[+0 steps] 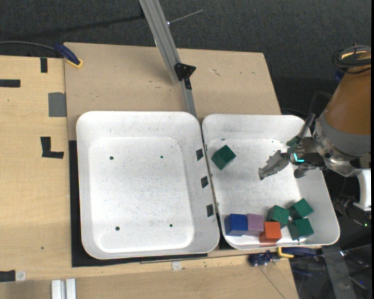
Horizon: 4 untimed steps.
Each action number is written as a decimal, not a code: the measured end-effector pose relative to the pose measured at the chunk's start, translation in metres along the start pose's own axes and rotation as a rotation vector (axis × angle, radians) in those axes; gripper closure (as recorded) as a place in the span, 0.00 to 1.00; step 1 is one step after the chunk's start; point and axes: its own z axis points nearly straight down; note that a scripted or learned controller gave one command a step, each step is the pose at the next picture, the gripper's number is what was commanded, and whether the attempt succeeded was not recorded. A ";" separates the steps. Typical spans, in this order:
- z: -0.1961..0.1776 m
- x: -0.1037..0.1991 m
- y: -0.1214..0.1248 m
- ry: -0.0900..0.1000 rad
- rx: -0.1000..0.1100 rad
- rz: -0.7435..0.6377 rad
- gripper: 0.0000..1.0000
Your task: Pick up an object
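The gripper was seen over bare floor in the right bin; whether it was spread could not be told.

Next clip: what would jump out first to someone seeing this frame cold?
The arm, grey and orange, leans in from the right with its gripper above the right bin. A lone green block lies in that bin's upper left part, left of the gripper. A cluster crowds the bin's near edge: blue block, purple block, orange block and three more green blocks.
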 end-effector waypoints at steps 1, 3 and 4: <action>-0.002 0.000 0.001 -0.001 -0.005 -0.001 0.00; 0.110 -0.007 0.009 0.000 0.001 0.000 0.00; 0.171 -0.005 0.014 0.001 0.003 0.000 0.00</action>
